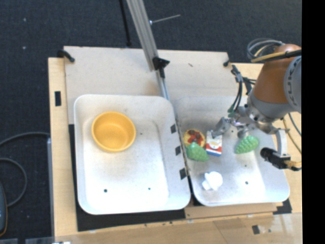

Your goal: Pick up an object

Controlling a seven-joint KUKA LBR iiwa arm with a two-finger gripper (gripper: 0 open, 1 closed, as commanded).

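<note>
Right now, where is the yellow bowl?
The yellow bowl sits in the left bin, near its upper left corner, all by itself. The toys and the gripper are over in the right bin.

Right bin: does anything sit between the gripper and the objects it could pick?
Nothing visible does. The gripper hangs over the right bin, with the small red-and-white carton just below-left of it and a green object just below-right. Both lie uncovered.
</note>
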